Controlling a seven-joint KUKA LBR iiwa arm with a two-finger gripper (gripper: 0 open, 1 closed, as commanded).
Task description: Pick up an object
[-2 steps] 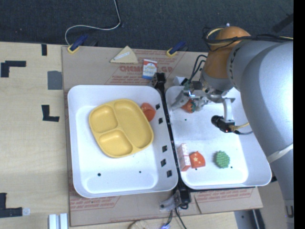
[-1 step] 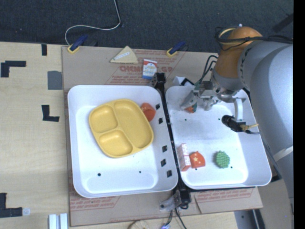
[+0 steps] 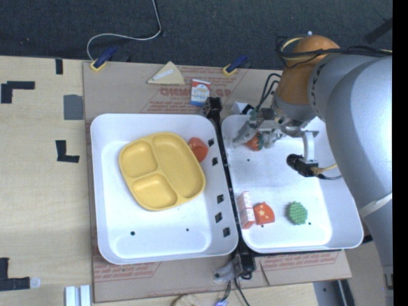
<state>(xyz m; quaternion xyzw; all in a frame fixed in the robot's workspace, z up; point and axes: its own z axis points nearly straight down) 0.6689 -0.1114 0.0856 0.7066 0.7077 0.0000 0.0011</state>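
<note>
My gripper point(image 3: 254, 134) hangs low over the far left corner of the right bin point(image 3: 344, 217). A small red-orange thing point(image 3: 254, 145) lies right at its tip, partly hidden by it. Along the near side of this bin lie a pink-and-white box point(image 3: 245, 210), a red piece point(image 3: 264, 213) and a green knobbly ball point(image 3: 296, 213). In the left bin point(image 3: 102, 190) a yellow divided plate point(image 3: 162, 169) lies flat, with an orange-red ball point(image 3: 198, 149) touching its right edge.
The grey arm point(image 3: 357, 113) covers the right bin's far right side, and a black cable end point(image 3: 299, 164) hangs below the wrist. A small carton point(image 3: 200, 92) and a beige wedge point(image 3: 167, 74) sit behind the bins. A black divider point(image 3: 220, 171) separates the bins.
</note>
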